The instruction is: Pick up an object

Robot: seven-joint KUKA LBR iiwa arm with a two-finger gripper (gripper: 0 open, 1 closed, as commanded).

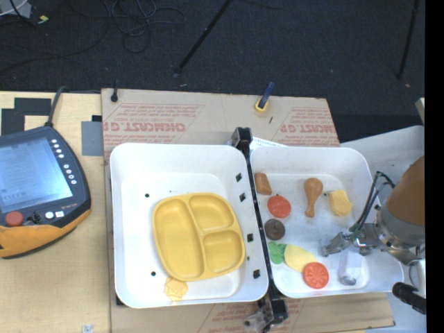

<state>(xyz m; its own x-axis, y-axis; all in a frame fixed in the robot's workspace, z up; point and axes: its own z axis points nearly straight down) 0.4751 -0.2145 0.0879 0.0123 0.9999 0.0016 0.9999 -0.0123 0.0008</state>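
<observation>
Food toys sit scattered in my right bin [361, 159], and I use that bin as my landmark. Nearest its front edge lies a red tomato slice [316, 275], with a yellow lemon [298, 257] and a green piece [277, 252] touching just behind it. My tool [349, 254] hangs low over the bin's front right part, beside the tomato slice; I see nothing between its fingers, and I cannot tell whether they are spread or closed, since they blur into the white floor. Further back in the bin are a brown disc [275, 228], a red round piece [279, 206], a chicken drumstick [313, 194], a yellow chunk [340, 202] and a small brown piece [262, 183].

I judge this to be the approach step: no object is taken yet. The next move calls for centring over one toy, probably the tomato slice, and lowering squarely. The arm [409, 200] is cut off at the bin's right side.
</observation>
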